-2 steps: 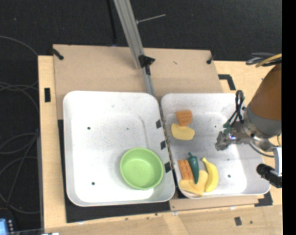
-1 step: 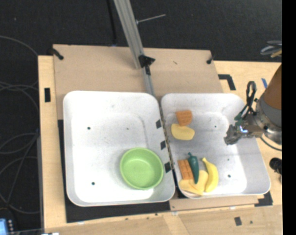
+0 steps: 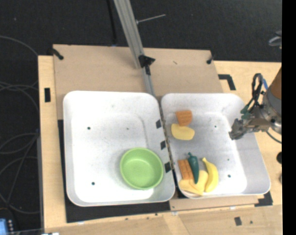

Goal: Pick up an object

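From the overhead camera I have both shallow white bins side by side on a pale wooden bench (image 3: 196, 75). Their plastic looks smooth and faintly speckled, with rounded corners and a few small dark dots on the floors.

The left bin (image 3: 103, 116) holds one thing: a round lime-green bowl (image 3: 141, 168), glossy, with a thick rim, sitting upright near the bin's front right corner.

The right bin (image 3: 221, 109) carries the clutter. Toward its back left lies a small orange block (image 3: 184, 117), squarish with soft edges, and touching it on the near side a pale yellow lump (image 3: 182, 132), smooth and rounded like moulded plastic. At the front left of this bin is a tight pile: a ribbed orange piece (image 3: 185, 169), a dark green pepper-shaped piece (image 3: 193, 166) lying across it, a curved yellow banana (image 3: 212, 175) just to the right, and a flatter yellow piece (image 3: 189, 187) under them at the bin's front edge. They all touch one another.

The arm comes in from the right, grey with its orange band at the frame edge and dark cables looped above the wrist. The gripper (image 3: 237, 129) hangs over the right side of the right bin, well apart from both groups of objects. I see nothing between its fingers; how far the claw is open I cannot tell, since it reads as a dark blur.

A slanted grey metal rail (image 3: 129, 26) crosses the back of the bench.
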`<action>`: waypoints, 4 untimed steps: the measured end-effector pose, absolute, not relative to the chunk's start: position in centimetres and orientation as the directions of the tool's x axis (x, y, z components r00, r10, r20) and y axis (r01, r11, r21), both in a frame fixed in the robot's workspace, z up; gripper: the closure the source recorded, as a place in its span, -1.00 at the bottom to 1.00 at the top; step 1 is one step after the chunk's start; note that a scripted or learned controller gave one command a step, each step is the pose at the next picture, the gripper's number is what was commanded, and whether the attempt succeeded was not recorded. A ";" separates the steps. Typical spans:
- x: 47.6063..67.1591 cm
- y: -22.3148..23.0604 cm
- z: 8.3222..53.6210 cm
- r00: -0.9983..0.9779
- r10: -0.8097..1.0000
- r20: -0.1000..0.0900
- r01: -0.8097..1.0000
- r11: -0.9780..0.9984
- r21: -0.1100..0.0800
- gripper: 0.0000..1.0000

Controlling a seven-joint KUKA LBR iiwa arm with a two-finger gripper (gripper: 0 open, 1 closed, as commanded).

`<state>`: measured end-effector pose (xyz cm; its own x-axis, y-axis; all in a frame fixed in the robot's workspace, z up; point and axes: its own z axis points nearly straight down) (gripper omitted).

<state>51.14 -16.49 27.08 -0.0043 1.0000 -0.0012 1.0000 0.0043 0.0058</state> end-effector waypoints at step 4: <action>54.3 4.9 25.7 -0.005 1.000 -0.001 1.000 0.005 -0.002 1.00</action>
